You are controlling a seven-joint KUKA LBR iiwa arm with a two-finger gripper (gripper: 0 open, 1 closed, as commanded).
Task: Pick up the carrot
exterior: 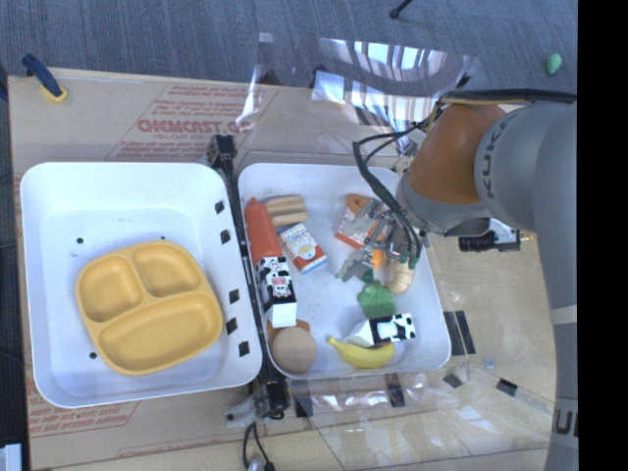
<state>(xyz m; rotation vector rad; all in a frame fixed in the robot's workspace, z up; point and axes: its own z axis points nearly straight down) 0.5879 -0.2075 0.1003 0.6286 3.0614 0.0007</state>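
The arm reaches in from the right of the frame, its orange band above the wrist sitting over the upper right part of the right bin (432, 307), and the jaws (385, 253) hang low over the middle right of that bin among a tangle of cables. How far the jaws are parted cannot be told, since the wrist and cables blur them; nothing can be seen clearly held between them. The carrot (261, 230), long and orange-red, lies along the left wall of the right bin, running from the upper middle of the frame downward, well apart from the jaws. Its lower end meets a black-and-white cow-patterned carton (278, 285). Just right of the carrot's top lies a small bread roll (287, 208), and below that a small orange-and-white box (303, 246). Toward the bottom of the bin sit a brown egg (292, 349), a banana (362, 352) and a green piece (377, 299). The left bin (59, 189) holds a yellow divided plate (147, 305).
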